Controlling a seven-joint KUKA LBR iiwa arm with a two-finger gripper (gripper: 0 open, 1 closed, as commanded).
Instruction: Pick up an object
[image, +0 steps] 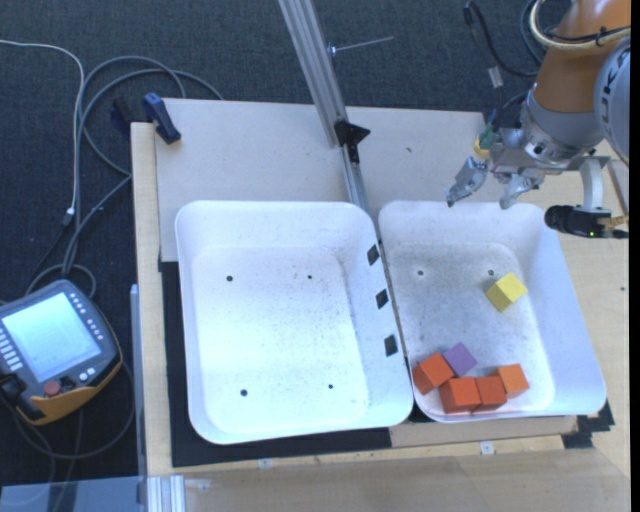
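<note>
Hanging above the far rim of the right bin, the gripper points down with its two fingers spread apart and nothing between them. It sits at the end of the grey arm, whose orange band shows at the top right corner of the view. Every block lies in that same right bin, nearer the camera than the gripper. Closest to it is the yellow block, alone on the bin floor, below the gripper in the view and slightly to the right, clearly apart from the fingertips. Well apart from the gripper, against the bin's near wall, is a tight cluster: an orange block on the left, a purple block just behind it, a red-orange block at the front, another orange block touching it, and one more orange block at the right end. The left bin sits side by side with the right one, separated by a ridge with black clips. A metal pole slants across the bench, and a teach pendant lies on the floor to the left.
</note>
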